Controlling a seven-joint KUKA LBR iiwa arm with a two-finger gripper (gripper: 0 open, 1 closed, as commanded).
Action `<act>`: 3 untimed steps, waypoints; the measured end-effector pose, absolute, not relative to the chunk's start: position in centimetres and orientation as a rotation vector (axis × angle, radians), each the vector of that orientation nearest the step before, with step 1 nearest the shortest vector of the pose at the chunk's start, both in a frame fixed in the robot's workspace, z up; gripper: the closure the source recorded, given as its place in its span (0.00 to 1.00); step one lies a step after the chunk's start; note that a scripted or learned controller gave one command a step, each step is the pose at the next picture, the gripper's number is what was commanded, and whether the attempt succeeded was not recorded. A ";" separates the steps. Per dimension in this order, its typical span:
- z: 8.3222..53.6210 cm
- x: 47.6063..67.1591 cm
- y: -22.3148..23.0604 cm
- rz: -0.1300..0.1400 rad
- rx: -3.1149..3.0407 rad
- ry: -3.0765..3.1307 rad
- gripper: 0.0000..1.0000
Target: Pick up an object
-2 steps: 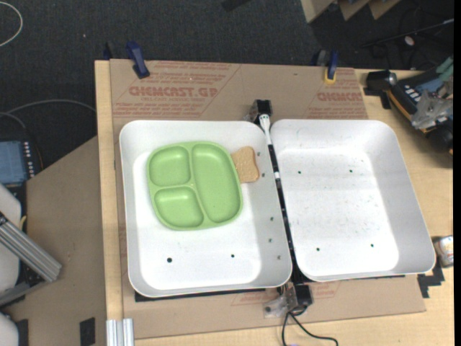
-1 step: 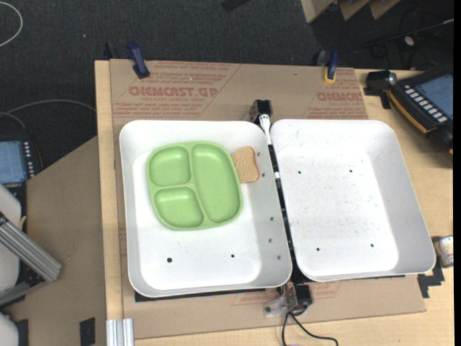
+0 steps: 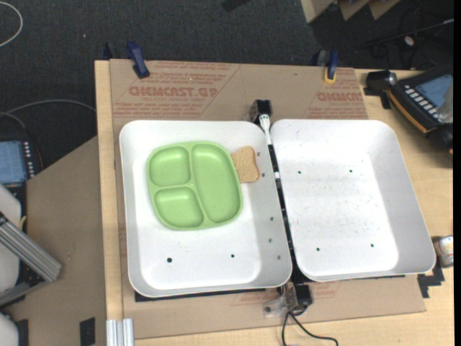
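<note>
A green divided plate (image 3: 193,185) with three compartments lies in the left white bin (image 3: 202,265), toward its upper half. A tan, bread-like slice (image 3: 246,164) rests beside the plate's upper right rim, touching it, close to the bin's right wall. The right white bin (image 3: 346,200) sits alongside.
Both bins rest on a cardboard sheet (image 3: 180,85) clamped to the bench by a blue clip (image 3: 137,60) and another clip (image 3: 331,67). A black bracket (image 3: 261,111) sits at the top of the seam between bins. A handheld controller (image 3: 421,96) lies at the far right.
</note>
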State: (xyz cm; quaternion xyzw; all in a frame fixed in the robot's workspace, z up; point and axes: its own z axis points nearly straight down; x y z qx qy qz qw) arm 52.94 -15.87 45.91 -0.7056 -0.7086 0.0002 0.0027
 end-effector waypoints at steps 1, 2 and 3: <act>35.4 50.2 -12.5 0.009 -2.211 -2.216 1.00; 37.2 51.7 -17.0 -0.002 -2.229 -2.223 1.00; 34.1 49.6 -10.9 0.002 -2.212 -2.223 1.00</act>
